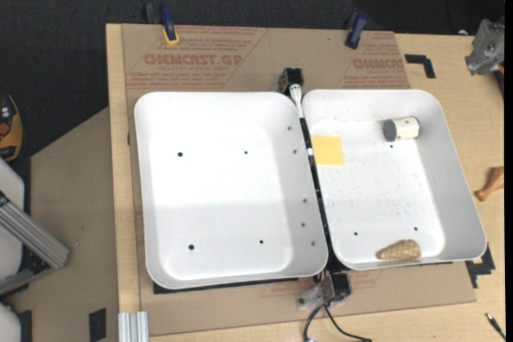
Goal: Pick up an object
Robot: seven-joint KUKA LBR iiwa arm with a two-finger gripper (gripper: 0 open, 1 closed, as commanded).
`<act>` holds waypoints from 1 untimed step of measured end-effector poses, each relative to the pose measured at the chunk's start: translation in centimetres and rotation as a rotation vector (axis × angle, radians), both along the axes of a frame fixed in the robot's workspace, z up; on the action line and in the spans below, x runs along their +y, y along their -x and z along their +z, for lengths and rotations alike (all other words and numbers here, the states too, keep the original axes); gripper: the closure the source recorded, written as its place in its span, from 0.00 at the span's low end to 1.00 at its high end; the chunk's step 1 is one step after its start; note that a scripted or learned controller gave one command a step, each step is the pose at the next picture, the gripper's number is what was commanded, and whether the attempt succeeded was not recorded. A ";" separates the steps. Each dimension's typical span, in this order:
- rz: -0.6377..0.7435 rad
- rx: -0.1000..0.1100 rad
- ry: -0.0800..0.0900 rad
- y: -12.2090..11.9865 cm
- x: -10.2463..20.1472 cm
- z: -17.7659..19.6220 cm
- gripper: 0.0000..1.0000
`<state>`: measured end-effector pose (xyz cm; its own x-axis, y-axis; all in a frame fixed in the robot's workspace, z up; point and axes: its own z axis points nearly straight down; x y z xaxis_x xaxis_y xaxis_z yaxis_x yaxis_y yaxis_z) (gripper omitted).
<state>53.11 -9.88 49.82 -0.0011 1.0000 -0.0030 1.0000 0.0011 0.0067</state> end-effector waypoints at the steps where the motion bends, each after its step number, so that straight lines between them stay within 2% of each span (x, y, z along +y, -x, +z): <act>1: 0.001 0.012 -0.005 5.4 2.5 -3.0 1.00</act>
<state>47.69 -7.40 46.77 -0.0017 1.0000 0.0017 1.0000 0.0018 -0.0053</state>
